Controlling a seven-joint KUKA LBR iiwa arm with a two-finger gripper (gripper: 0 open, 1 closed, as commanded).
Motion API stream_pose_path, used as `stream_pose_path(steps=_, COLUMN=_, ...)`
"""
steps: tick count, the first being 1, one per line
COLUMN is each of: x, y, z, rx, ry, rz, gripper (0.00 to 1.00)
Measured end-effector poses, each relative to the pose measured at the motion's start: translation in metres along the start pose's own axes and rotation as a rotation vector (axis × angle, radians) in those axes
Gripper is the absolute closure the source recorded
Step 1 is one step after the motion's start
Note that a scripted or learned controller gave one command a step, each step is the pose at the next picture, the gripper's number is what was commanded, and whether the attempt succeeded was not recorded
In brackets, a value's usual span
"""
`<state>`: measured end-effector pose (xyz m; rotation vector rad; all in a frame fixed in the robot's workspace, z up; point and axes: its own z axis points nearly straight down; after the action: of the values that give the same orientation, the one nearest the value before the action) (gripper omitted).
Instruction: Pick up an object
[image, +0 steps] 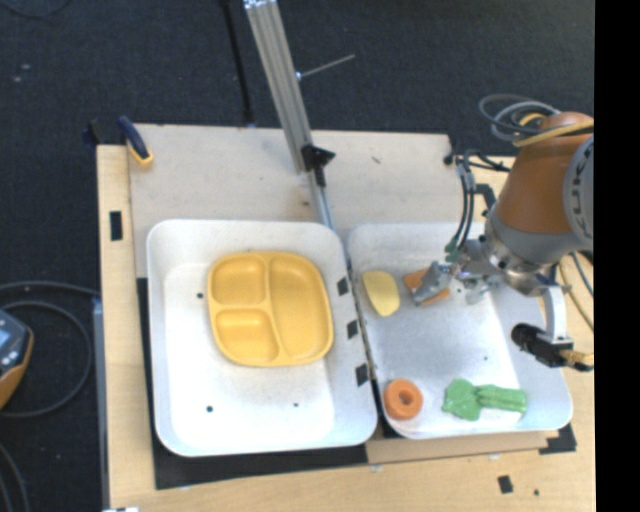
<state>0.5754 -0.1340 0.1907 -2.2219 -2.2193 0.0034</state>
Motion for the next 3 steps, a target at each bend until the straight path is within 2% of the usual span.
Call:
stream_pose_path(steps=1, x=0.0, y=0.002, z=0.042, rx=0.0, ry=0.0, rz=0.0, gripper=0.0)
stream_pose_path(steps=2, x=-0.002, y=0.003, z=0.029, rx=-0.007, ry=-0.001, rz=0.004, gripper=1.0)
stream_pose_path(steps=3, x=-0.006, y=0.009, z=-0.016, rx=-0.008, ry=-0.001, rz=-0.003, gripper=1.0)
